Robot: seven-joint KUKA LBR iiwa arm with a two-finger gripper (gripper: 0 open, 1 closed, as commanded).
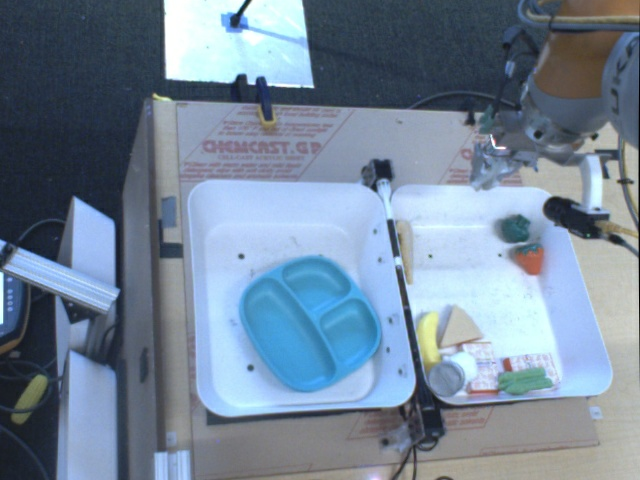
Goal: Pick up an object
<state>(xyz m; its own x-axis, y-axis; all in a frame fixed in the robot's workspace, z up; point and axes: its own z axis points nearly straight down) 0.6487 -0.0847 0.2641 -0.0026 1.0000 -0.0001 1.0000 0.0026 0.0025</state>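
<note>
gripper [487, 171] above right bin's [580, 298] far rim, finger state unclear | carrot [531, 258], green toy [516, 228] nearest, likely targets | blue plate [310, 320] alone in left bin [215, 298]

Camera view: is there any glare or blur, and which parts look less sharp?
In the camera view, the shiny sheet beyond the bench glares white; the end effector looks soft and slightly blurred; the blue tray is evenly lit, and the small items in the right bin look grainy.
</note>
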